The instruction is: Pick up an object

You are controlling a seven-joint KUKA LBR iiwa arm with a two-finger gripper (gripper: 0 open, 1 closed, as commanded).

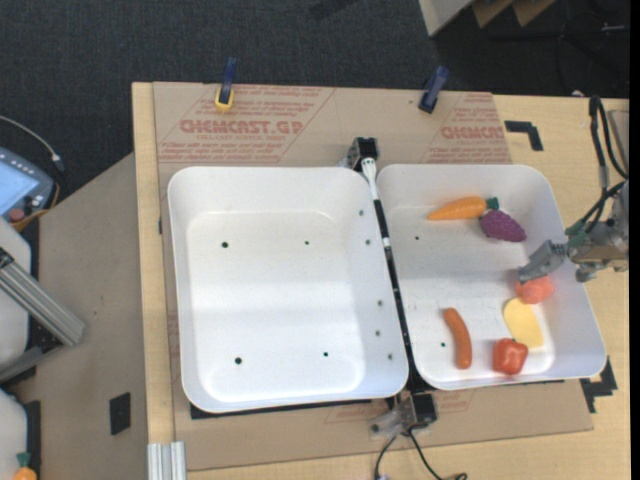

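Observation:
The right bin [440,193] holds several toy foods. An orange carrot [458,209] lies at the back, with a purple grape bunch [502,227] just right of it. Toward the front lie a red-orange sausage [459,337], a yellow fruit [524,323] and a red pepper [509,356]. A small red-orange round fruit [537,289] sits by the right wall. My gripper [537,264] reaches in from the right, low over the bin, just above the round fruit and below the grapes. I see nothing held in it.
The left bin [200,198] stands beside the right one on a cardboard sheet [300,118]. A black divider strip [385,258] runs between the bins. Blue and yellow clamps [227,93] hold the board's far edge. Cables hang at the right [600,158].

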